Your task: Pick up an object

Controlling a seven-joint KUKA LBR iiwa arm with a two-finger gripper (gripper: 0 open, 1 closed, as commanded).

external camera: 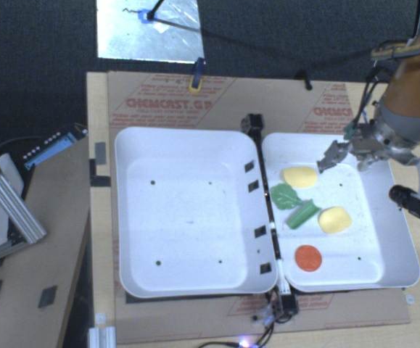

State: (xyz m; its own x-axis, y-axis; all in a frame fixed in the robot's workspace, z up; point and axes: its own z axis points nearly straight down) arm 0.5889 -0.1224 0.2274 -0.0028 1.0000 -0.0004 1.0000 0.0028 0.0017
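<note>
At the near edge of the right bin [384, 270], a flat red disc [308, 257], lying loose on the white floor. Just beyond the disc and to its right, a pale yellow lump [334, 220]; beside that lump, toward the divider, a green pod-shaped piece [302, 214] with its long axis running diagonally, low end toward the divider, high end toward the yellow lump. Touching its far end, a leafy green piece [284, 195]. Farther back, a second yellow piece [299, 177], oval, long axis roughly across the bin. Farthest of all, the gripper [335, 154], hanging at the bin's back wall, just beyond and to the right of that far yellow piece. Fingers too blurred and foreshortened to judge: spread or closed, cannot tell. Nothing seen between them. Left bin [188, 140] alongside, across the divider.

Likely target, judging by closeness: the far yellow piece, nearest to the gripper, lying toward the divider and slightly nearer the camera. A short drop forward and left called for; closing across its narrow width looks the better bet.
</note>
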